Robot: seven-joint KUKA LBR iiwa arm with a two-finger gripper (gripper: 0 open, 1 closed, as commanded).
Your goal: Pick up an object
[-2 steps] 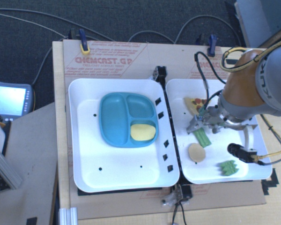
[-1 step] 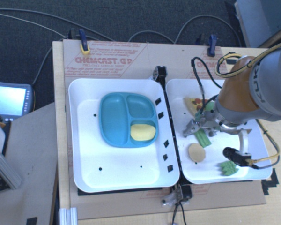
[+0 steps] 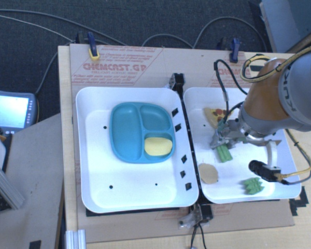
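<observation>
Green plastic, a small ridged object [image 3: 224, 154], was seen in the right bin [image 3: 287, 191], directly beneath the gripper [image 3: 223, 140]; whether it was grasped could not be told. Relative to that green object, a tan disc [image 3: 209, 174] lay just below-left, a leafy green piece [image 3: 253, 185] lower right, and a divided blue plate [image 3: 135, 134] with a yellow item [image 3: 158, 146] well left, in the left bin [image 3: 93, 191].

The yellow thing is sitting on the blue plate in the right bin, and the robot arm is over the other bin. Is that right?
Not quite. The camera view shows the blue plate with the yellow thing on it in the left bin, not the right one. The rest holds: the robot arm is over the other bin, the right bin, with its pincer down by a green piece.
</observation>
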